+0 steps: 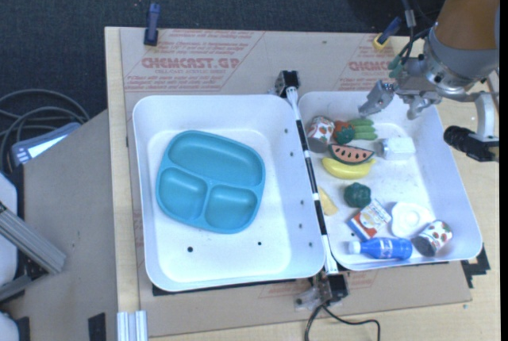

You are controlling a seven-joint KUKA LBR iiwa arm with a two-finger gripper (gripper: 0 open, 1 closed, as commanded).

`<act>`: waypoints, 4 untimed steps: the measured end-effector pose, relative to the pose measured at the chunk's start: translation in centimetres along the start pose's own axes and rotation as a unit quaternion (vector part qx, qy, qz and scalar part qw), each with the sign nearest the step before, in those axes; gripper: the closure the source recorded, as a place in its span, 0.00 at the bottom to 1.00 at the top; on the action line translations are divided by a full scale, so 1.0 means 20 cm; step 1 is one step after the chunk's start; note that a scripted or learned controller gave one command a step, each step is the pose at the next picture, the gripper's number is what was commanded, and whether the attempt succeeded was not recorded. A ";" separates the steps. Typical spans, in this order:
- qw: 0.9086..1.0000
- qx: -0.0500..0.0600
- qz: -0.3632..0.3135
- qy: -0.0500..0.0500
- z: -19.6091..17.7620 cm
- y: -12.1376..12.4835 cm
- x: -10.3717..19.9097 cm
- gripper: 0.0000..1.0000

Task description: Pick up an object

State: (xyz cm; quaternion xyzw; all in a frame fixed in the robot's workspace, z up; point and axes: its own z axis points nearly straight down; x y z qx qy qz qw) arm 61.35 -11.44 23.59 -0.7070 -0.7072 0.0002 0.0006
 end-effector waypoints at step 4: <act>1.000 -0.002 -0.001 0.000 0.25 -0.25 0.38 1.00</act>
